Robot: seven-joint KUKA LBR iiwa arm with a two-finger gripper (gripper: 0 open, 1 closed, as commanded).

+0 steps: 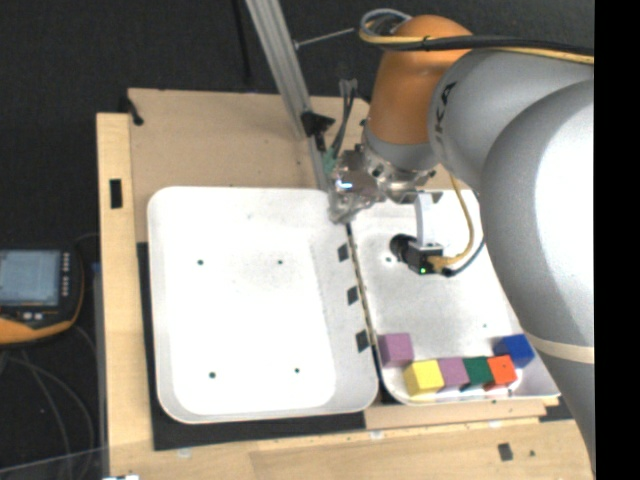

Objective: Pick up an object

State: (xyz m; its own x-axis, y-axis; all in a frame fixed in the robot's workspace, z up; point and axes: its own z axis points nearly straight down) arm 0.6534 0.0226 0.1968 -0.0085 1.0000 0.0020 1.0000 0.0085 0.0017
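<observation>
The things I could pick are small blocks, all crowded into the lower right of the frame, in the near corner of the right bin (450, 298). A purple block (396, 347) sits a little apart, above and to the left of the rest. Below it runs a tight row, touching or nearly touching: a yellow block (424, 375), a paler purple block (453, 371), a green block (476, 371), an orange block (501, 370), and a blue block (515, 348) just above the orange one. I judge they lie huddled there because the bin's walls stop them. Each is close to a cube, so none has a clear long axis and none points any particular way; the row itself runs left to right along the bin's lower wall.

My gripper (352, 193) hangs in the upper middle of the frame, over the divide where the two bins meet, well apart from the blocks. Nothing is visible in it, but the wrist hides the tips, so I cannot tell its state. My grey arm, with its orange band (405, 88), comes in from the right. The left bin (250, 298) takes up the left centre.
</observation>
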